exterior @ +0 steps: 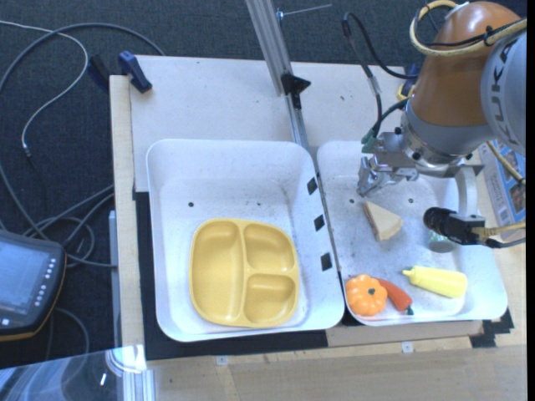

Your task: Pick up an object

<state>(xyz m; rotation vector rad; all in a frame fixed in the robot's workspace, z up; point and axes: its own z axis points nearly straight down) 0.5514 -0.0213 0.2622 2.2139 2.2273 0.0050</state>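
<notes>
The jaws (369, 180) hang low over the right bin (493, 307), just above and beside a tan cheese wedge (383, 221). Whether they are open or closed cannot be told. Nothing is visibly held. To grasp well, centre over the wedge and descend straight, probably closing across its narrow sides. The arm (456, 73) reaches in from the right, wrist pointing down. A pumpkin (366, 295), carrot (397, 295) and yellow bottle (436, 281) lie nearer the front; a yellow tray (244, 271) sits in the left bin (167, 224).
</notes>
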